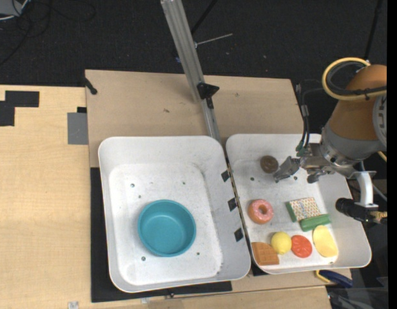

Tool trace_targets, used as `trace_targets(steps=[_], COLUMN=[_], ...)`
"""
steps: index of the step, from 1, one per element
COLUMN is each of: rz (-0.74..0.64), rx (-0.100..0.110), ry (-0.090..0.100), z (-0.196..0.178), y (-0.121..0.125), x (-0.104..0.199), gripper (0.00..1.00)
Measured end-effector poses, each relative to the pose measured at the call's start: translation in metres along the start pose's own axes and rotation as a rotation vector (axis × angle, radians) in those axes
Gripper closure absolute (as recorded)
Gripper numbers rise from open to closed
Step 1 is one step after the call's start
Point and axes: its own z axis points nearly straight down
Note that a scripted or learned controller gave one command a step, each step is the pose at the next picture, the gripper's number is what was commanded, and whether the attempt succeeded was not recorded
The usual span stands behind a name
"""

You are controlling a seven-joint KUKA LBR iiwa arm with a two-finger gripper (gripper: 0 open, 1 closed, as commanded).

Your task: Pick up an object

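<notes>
My gripper point(300, 172) hovers over the upper part of the right bin point(359, 253), open, with nothing between its fingers. A small brown ball point(269, 164) lies just left of it. Below it lie a pink donut point(260, 211), a patterned block point(303, 207) and a green piece point(314, 222). Along the bin's front edge sit an orange waffle piece point(265, 253), a yellow lemon point(281, 242), a red tomato point(301, 246) and a pale yellow piece point(325, 241).
A teal bowl point(166, 227) stands in the left bin point(121, 166). A metal rail point(189, 50) slants down from the top to the gap between the bins. The arm's orange band point(366, 79) is at the right.
</notes>
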Motion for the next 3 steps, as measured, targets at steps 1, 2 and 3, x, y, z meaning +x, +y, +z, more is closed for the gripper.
trace_targets(steps=[1,2,3], rz=[0.000,0.000,0.001], rx=[0.000,-0.001,-0.004], ry=[0.000,0.000,-0.001], z=[0.043,0.081,0.069], y=[0.001,0.000,0.001], x=[-0.003,-0.002,-0.003], gripper=[0.00,0.00,1.00])
